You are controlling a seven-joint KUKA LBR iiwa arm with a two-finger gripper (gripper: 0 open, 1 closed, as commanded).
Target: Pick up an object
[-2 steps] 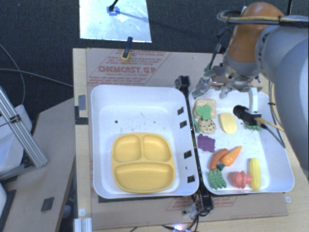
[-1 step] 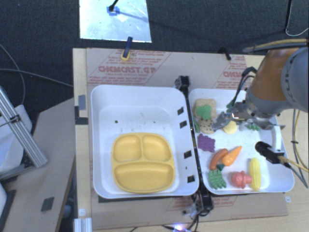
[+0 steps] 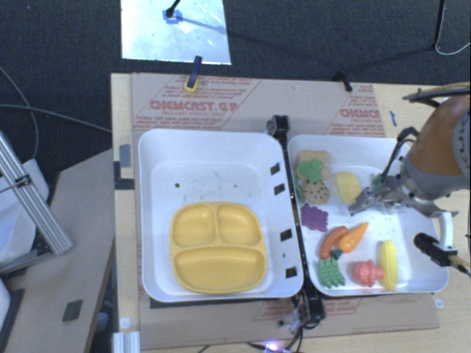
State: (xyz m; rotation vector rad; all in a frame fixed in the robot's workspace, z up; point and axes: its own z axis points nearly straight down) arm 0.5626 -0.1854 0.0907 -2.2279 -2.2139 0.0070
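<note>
- Camera view: the hand (image 3: 360, 203) hangs low in the right bin (image 3: 412, 278), just beside a yellow lemon-like piece (image 3: 347, 186); whether it is spread or pinching, I cannot tell.
- Crowding close by: orange carrot (image 3: 353, 236), purple grapes (image 3: 314, 217), corn cob (image 3: 388, 262), pink toy (image 3: 366, 272), green broccoli (image 3: 312, 170).
- Across in the left bin (image 3: 213, 149) lies a yellow divided plate (image 3: 218, 245).

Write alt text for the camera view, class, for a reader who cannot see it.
A robot arm reaches from the right, its hand low over the right bin of toy food, beside a yellow piece. The left bin holds a yellow divided plate.
</note>
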